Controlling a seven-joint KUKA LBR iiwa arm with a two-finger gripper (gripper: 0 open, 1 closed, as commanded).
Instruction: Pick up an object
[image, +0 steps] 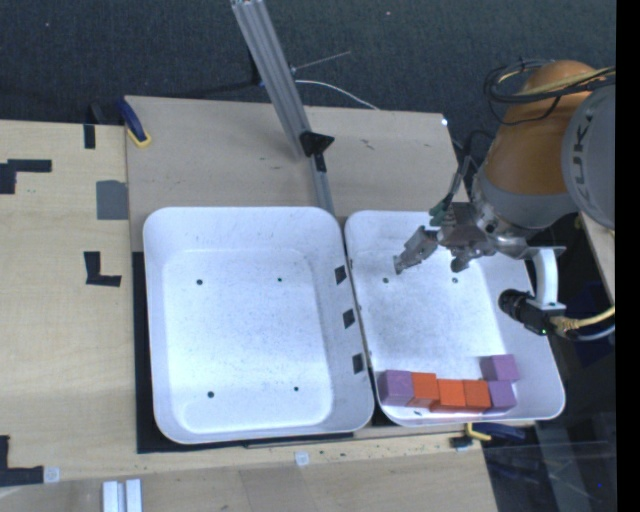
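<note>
Blocks: purple block (398, 386), orange blocks (452, 392) and purple blocks (499, 380) are seen lined along the near wall of the right bin (420, 320), touching one another.
Gripper: gripper (432, 254) is held above the bin's far half, well apart from the blocks; fingers are spread, nothing is gripped.
Left bin: left bin (245, 320) is set just beside the right.
Arm: grey and orange arm (540, 150) is reached in from the right.

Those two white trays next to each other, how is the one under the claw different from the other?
The right bin holds purple and orange blocks in a row along its near edge; the left bin shows just dark dots on its floor. The claw hangs over the right bin, not the left. The left bin looks wider. Both are shallow, white and round-cornered, sitting side by side.
</note>
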